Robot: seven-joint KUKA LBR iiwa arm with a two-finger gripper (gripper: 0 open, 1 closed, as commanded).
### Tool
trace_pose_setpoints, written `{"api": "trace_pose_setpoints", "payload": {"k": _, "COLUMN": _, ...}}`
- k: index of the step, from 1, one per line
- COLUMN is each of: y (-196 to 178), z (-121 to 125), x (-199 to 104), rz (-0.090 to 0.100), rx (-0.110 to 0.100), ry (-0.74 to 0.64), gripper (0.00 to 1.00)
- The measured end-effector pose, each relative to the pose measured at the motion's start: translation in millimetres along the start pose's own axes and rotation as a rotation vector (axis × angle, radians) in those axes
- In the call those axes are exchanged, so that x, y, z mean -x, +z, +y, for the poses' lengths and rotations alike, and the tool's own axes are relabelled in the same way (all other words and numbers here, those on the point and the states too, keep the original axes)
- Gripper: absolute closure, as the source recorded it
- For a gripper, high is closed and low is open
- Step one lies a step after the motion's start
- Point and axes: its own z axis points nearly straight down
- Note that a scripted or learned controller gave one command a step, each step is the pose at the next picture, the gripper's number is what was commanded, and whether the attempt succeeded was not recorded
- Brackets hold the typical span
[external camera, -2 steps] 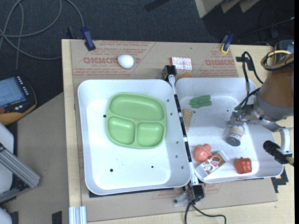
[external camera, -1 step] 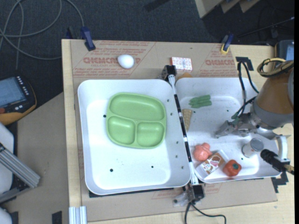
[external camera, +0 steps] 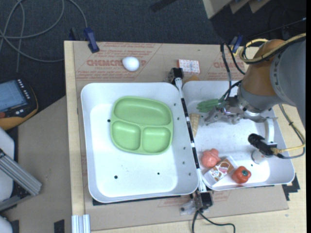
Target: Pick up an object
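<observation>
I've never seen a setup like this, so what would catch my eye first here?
Probably the green divided plate, lying alone in the left white bin. Next, the grey arm with its orange band, reaching into the right bin with its gripper beside a green item. Near that bin's front lie a pinkish object and a red, tomato-like toy.

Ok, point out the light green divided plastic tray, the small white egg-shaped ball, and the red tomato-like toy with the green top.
light green divided plastic tray (external camera: 142,111): camera view, on its large upper compartment.
small white egg-shaped ball (external camera: 130,63): camera view, its middle.
red tomato-like toy (external camera: 241,175): camera view, its red body.
</observation>
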Motion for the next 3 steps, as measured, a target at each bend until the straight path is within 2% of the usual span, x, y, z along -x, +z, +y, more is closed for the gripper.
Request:
{"api": "trace_pose_setpoints", "payload": {"k": 1, "y": 5.4, "z": 36.3, "x": -15.1, "rz": -0.001, "rx": 0.0, "ry": 0.001, "gripper": 0.0}}
{"api": "trace_pose_setpoints", "payload": {"k": 2, "y": 5.1, "z": 73.2, "x": -9.5, "rz": -0.002, "rx": 0.0, "ry": 0.001, "gripper": 0.0}}
{"api": "trace_pose_setpoints", "payload": {"k": 3, "y": 5.2, "z": 69.8, "x": -25.1, "rz": -0.001, "rx": -0.003, "ry": 0.001, "gripper": 0.0}}
